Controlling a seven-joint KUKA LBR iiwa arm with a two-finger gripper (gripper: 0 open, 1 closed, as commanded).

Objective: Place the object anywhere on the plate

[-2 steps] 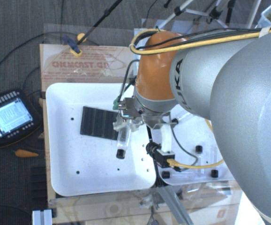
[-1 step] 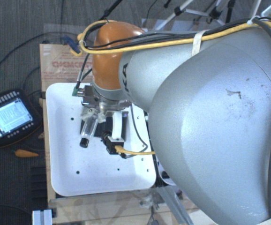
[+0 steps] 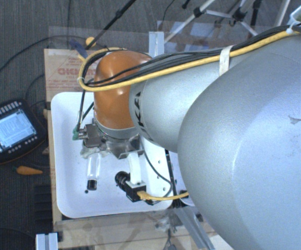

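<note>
My gripper [image 3: 108, 181] hangs over the left white bin [image 3: 62, 139], below the orange band [image 3: 114, 95] of the wrist. Its two fingers [image 3: 92, 171] point toward the bin's near edge and stand well apart. Between them I see just the bare white floor of the bin, so the gripper is open and holds nothing. The grey arm [image 3: 234, 139] covers the right half of the view and hides whatever lies under it.
A handheld control pendant [image 3: 10, 129] lies on the floor left of the bench. Cardboard [image 3: 67, 69] sits behind the left bin. Black and yellow cables [image 3: 155, 69] run along the arm, and tripod legs [image 3: 228, 9] stand at the back.
</note>
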